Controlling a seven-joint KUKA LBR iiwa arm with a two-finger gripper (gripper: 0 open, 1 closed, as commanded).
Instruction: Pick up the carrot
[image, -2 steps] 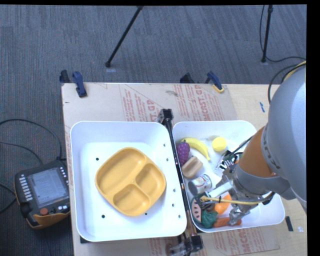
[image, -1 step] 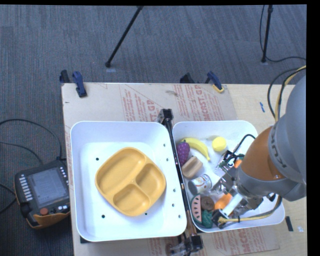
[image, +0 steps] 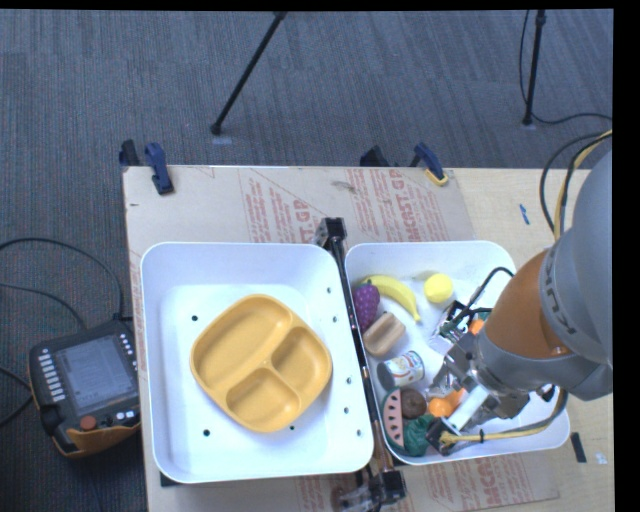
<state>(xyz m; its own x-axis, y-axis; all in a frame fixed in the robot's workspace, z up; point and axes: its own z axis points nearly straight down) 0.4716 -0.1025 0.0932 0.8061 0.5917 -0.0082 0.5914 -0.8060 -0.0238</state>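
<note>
End effector (image: 462, 400): low in the right bin (image: 500, 252), under the grey arm (image: 560, 320) with its orange band; whether it is open, closed or gripping cannot be told.

Carrot (image: 441, 406): small orange piece just left of the end effector, touching or nearly so; not visibly held.

Watermelon slice (image: 393, 413): further left of the carrot, against the bin's left wall. Dark green item (image: 418, 432): just below-left of the end effector, kind unclear.

Can (image: 404, 368): up-left of the end effector. Bread roll (image: 384, 334), purple grapes (image: 367, 299), banana (image: 393, 292), lemon (image: 438, 288): beyond, toward the bin's far side.

Left bin (image: 160, 300): well apart to the left, holding a yellow divided plate (image: 262, 362). Surface (image: 250, 200): brown board beneath both.

Risk: items crowd the carrot closely; a closing grasp could, in my judgement, catch the green item or nudge the carrot toward the watermelon slice, leaving nothing held.
</note>
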